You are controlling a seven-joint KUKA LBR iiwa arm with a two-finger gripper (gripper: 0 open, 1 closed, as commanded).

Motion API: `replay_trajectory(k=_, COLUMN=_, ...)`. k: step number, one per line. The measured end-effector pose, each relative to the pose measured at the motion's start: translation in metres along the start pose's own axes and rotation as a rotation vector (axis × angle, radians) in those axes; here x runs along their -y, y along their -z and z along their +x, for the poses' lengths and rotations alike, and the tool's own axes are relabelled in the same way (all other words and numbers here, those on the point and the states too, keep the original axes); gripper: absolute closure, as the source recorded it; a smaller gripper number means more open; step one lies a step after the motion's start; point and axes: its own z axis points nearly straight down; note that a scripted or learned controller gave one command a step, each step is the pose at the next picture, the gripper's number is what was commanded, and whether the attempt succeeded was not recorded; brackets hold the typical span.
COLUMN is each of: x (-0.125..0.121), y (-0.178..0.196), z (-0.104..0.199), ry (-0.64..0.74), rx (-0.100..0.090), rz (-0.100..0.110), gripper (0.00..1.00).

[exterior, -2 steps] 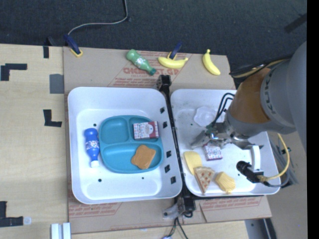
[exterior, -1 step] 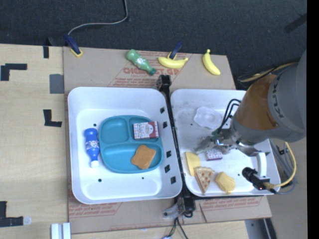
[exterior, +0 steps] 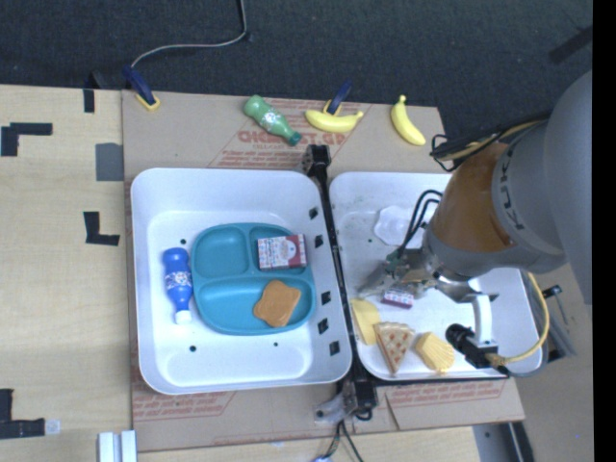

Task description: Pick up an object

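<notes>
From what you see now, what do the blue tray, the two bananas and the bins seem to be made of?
The blue tray looks like moulded plastic: one even colour, soft sheen, rounded compartments. The two bananas seem to be plastic toys: uniform glossy yellow, no spots. The left bin and right bin appear to be thin, smooth white plastic with rounded rims; I cannot be sure.

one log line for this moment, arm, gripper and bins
arm: over right bin | gripper: low by small pink packet | grasp: unconfirmed | left bin: blue tray, carton, toast, bottle
</notes>
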Motion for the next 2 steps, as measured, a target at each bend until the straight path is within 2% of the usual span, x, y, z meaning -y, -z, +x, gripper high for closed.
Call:
replay_trajectory(k=1, x=-0.05, y=0.027, z=-0.014, ry=-0.001, rx=-0.001, rz=0.007, gripper=0.0)
replay_trajectory(k=2, x=-0.031, y=0.0, z=-0.008, ry=0.0, rx=0.0, rz=0.003, gripper=0.0)
